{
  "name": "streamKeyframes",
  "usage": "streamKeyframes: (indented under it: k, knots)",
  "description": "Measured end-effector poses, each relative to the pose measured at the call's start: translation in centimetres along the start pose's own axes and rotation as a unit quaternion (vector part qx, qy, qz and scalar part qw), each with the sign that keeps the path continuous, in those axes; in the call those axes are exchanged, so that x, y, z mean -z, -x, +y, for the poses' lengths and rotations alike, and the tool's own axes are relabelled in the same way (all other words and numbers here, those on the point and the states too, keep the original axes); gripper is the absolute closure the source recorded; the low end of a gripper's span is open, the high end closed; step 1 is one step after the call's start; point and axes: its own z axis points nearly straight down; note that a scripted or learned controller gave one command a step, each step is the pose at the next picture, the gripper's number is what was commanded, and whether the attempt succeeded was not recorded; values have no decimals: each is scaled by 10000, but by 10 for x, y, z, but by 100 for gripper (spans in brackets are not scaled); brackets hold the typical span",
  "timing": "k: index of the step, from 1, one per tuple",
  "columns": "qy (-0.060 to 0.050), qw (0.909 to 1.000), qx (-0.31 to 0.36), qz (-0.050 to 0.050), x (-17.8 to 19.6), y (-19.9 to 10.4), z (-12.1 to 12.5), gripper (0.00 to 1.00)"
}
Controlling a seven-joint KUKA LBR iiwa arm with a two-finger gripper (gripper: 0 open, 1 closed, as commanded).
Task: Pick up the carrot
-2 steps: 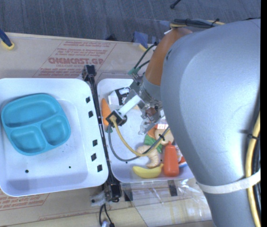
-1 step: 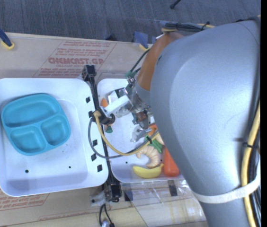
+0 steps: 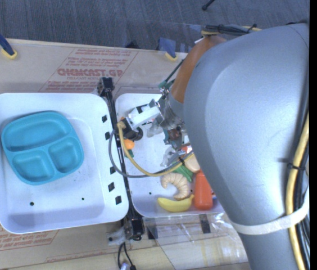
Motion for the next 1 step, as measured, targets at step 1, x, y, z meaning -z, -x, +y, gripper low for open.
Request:
streamKeyframes:
  k: [1]
  knots:
    - [-13,10000,-42,-3,0,1,-12,0]
